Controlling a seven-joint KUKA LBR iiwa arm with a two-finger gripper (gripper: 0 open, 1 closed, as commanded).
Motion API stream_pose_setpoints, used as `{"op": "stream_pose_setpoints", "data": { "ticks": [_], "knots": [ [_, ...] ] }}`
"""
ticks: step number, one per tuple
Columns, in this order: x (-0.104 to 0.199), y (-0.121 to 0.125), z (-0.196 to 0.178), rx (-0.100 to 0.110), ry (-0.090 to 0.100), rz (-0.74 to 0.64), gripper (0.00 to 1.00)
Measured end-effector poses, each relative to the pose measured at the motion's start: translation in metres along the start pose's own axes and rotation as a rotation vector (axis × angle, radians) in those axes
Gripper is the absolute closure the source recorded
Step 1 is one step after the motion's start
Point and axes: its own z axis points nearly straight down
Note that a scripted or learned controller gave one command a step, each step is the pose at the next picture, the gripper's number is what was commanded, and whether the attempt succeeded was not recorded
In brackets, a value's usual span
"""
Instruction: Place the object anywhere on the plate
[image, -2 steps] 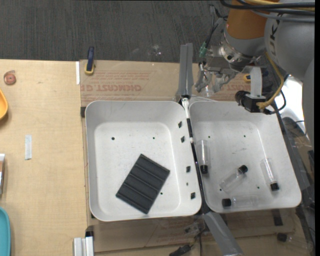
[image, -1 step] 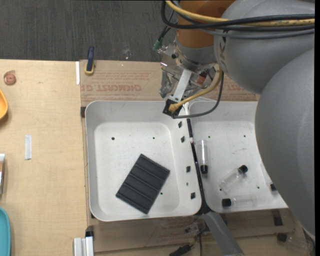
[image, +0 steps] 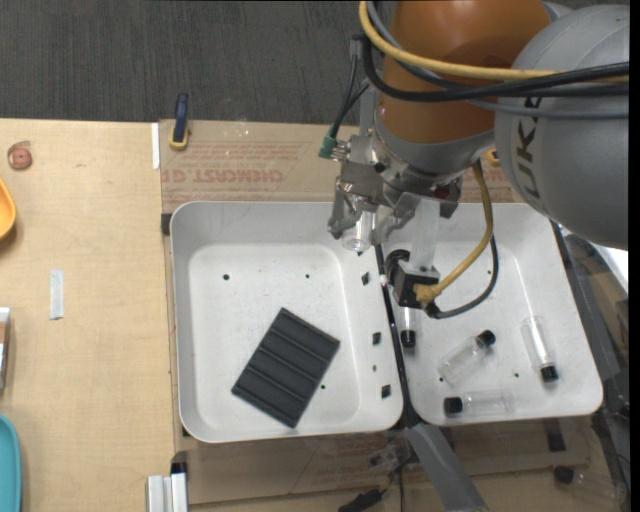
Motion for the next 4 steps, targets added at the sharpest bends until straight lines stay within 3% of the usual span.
{"op": "stream_pose_setpoints", "data": {
  "ticks": [1, 2, 3, 4],
  "knots": [
    [-0.015, 0.038, -0.08, -0.001, 0.0, -0.204, 1.0],
    [0.026, 0.101, -0.049, -0.002, 0.0, -0.366, 1.0],
    [0.054, 0.108, -0.081, -0.005, 0.0, -0.834, 1.0],
    [0.094, 0.103, -0.08, -0.005, 0.0, -1.075, 1.0]
  ]
}}
